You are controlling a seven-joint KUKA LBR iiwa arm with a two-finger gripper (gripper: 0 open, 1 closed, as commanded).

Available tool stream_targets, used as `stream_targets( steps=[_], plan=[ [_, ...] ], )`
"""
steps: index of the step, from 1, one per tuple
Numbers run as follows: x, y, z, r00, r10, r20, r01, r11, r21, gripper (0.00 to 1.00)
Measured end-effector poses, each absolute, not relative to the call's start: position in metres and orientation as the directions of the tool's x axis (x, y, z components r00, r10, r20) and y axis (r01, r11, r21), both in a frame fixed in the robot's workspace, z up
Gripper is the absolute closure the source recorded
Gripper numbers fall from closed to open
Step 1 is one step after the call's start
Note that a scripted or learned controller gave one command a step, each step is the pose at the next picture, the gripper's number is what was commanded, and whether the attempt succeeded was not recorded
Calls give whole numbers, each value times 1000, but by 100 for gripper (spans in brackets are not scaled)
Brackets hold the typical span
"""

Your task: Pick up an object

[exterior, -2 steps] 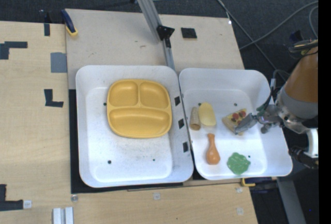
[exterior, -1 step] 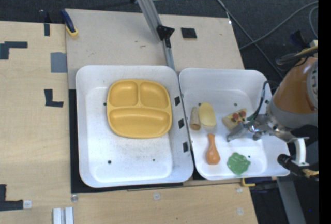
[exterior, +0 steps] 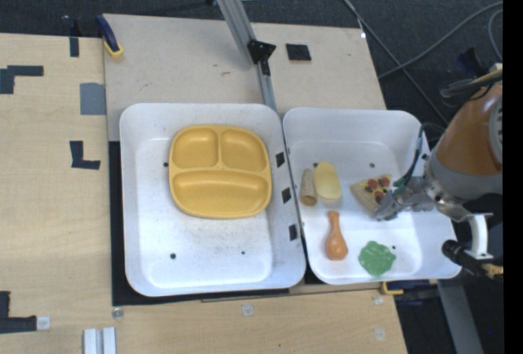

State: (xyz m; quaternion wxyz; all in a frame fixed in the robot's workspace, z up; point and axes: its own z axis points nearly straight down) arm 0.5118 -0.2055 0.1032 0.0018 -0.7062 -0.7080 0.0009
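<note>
The right bin (exterior: 351, 125) holds several toy foods: a pale yellow piece (exterior: 328, 181) beside a tan roll (exterior: 308, 187), an orange drumstick-shaped piece (exterior: 335, 236), a green leafy piece (exterior: 377, 257) and a pizza slice with red dots (exterior: 372, 190). My gripper (exterior: 387, 206) is low in this bin at its right side, its tip right beside the pizza slice. I see nothing held between its fingers.
The left bin (exterior: 147, 205) bears a yellow divided plate (exterior: 220, 171). A metal rail (exterior: 237, 9) slants down to the wall between the bins. The arm's orange band (exterior: 470, 136) overhangs the right bin's right rim. Cables lie on the dark floor behind.
</note>
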Motion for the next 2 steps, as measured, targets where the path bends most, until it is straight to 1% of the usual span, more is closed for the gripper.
stream_targets(
  steps=[1,2],
  plan=[
    [518,-211,162,-1,1000,-2,1000,1,3,100],
    [519,-211,212,-2,1000,-1,1000,2,3,100]
  ],
)
